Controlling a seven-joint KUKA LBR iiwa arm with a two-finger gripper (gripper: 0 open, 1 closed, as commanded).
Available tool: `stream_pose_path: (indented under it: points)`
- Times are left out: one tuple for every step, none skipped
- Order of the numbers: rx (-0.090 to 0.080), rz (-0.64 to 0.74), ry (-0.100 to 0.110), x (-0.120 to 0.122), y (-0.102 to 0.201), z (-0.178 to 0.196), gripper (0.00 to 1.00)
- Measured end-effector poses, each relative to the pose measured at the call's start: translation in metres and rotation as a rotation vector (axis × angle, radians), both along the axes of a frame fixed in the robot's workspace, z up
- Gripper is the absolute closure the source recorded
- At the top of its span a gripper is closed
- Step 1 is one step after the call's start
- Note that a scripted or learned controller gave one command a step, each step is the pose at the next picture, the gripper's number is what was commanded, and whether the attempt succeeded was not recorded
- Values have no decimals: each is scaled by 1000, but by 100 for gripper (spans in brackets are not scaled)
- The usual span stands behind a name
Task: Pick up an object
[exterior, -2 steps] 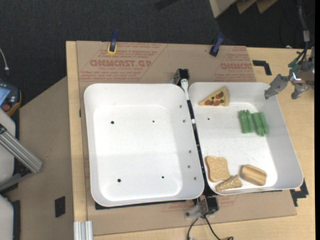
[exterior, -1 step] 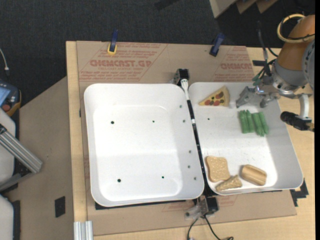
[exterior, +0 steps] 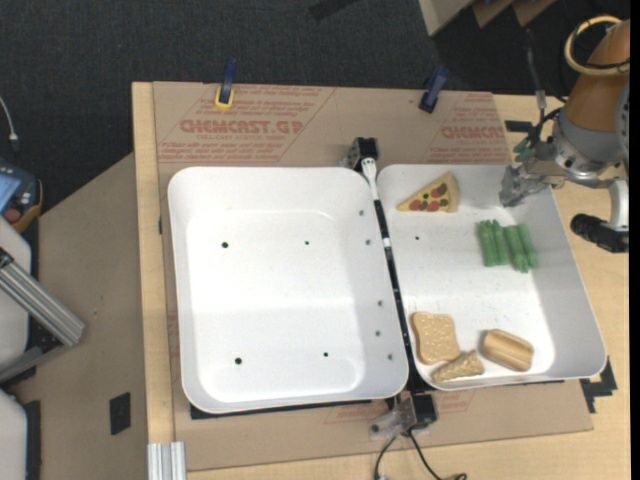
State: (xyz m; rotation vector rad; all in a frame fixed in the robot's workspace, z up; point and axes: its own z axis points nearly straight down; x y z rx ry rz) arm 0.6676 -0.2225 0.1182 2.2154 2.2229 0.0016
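The right bin holds a pizza slice at its far left, a bundle of green beans in the middle, and a slice of toast, a small wedge of bread and a bread roll near the front. My gripper hangs over the bin's far right corner, above and just beyond the green beans, with nothing seen in it. Its tips are small and dark against the bin wall.
The left bin stands beside the right one, split from it by a black divider. Both rest on a cardboard sheet clipped at the back. The arm's orange band rises at the right.
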Motion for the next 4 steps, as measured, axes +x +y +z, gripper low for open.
stream_pose_path:
  points:
    - [4,1,7,-1,59,-35,100]
    - [2,2,11,-2,130,-34,100]
    - [6,2,2,-89,188,73,100]
    - [5,2,10,-150,239,70,100]
